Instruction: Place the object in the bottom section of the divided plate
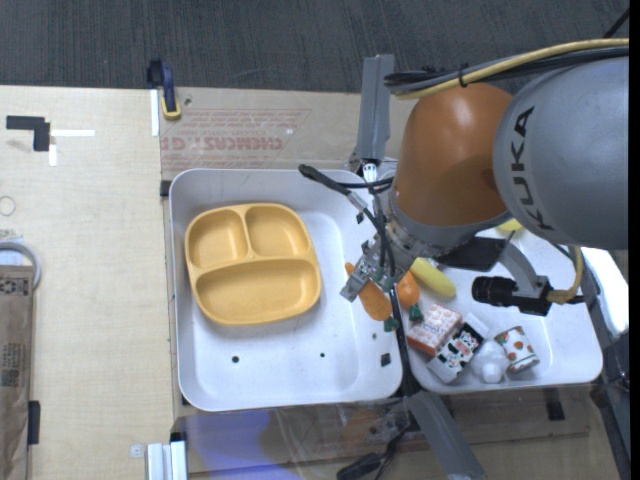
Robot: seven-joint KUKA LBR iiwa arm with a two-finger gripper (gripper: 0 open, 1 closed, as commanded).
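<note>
A yellow divided plate point(192, 260) lies in the left bin point(270, 368), with two small sections on top. Its wide bottom section point(258, 290) has nothing in it. My gripper point(366, 280) hangs at the left bin's right edge, right of the plate and about a plate-section's width from it. An orange carrot-like object point(377, 303) sits between its fingers, sticking out below them, with a small orange tip showing on the upper left. The arm's orange band and grey wrist hide much of the gripper's body.
The right bin point(560, 368) holds a yellow banana point(434, 277), another orange piece point(408, 290), a red and white box point(434, 330), a cow-patterned carton point(458, 353), a white ball point(490, 368) and a small can point(517, 348). A wall between the bins runs under the gripper.
</note>
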